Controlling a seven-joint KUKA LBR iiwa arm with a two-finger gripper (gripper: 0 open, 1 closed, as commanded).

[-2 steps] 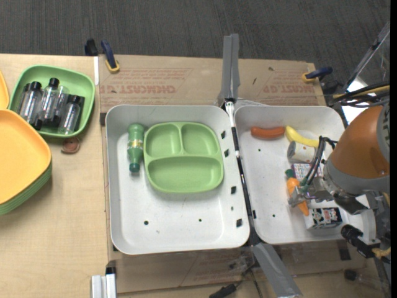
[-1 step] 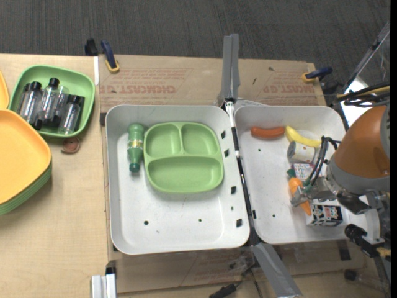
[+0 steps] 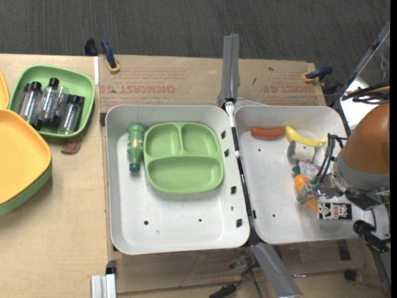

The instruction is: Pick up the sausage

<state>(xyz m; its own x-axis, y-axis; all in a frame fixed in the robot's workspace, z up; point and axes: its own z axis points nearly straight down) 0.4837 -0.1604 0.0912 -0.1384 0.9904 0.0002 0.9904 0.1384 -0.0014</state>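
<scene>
Camera view | sausage (image 3: pixel 268 131) exposed, right bin (image 3: pixel 273 222) | claw (image 3: pixel 310 194) fingers obscured

Reddish-orange sausage (image 3: pixel 267 131), flat near right bin's far-left corner

High slanted overhead view, both bins (image 3: pixel 118 185)

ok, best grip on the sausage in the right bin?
Take the sausage at its middle, coming straight down from above, fingers closing across its short width. It lies flat and roughly left-right near the far wall of the right bin, with bare floor on its near side. The banana sits close at its right end, so stay off that end.
</scene>
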